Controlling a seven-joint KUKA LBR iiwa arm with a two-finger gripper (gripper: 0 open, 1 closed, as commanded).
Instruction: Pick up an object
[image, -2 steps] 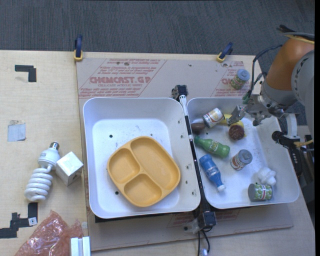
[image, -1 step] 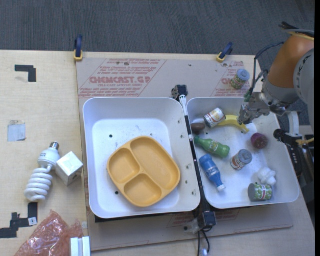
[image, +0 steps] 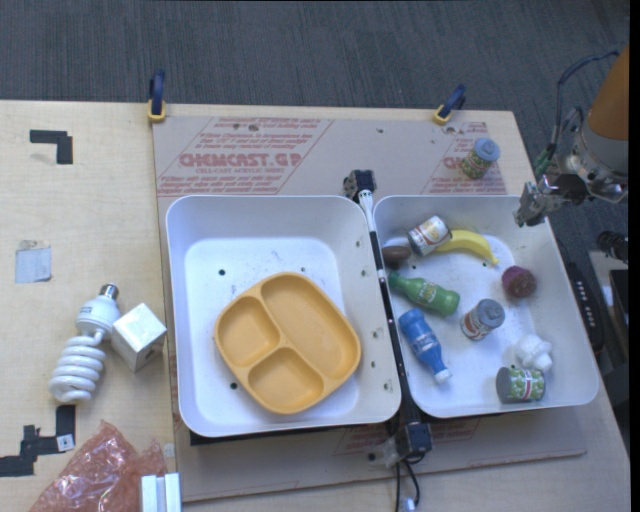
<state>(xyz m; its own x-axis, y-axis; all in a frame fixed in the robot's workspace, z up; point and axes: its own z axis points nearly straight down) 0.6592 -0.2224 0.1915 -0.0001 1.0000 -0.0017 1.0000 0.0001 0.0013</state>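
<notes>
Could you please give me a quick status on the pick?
Claw at right bin's far right edge. Nothing held. Banana and bottles untouched.

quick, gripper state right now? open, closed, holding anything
Two-finger gripper: over the right edge of the right white bin, with nothing seen between its fingers; open or closed cannot be told from this view.

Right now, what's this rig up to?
The tool hangs at the right bin's upper right rim, with nothing seen in it. That bin holds a banana, green bottle, blue bottle and small cans. The left bin holds a yellow divided plate. No pick made yet.
</notes>
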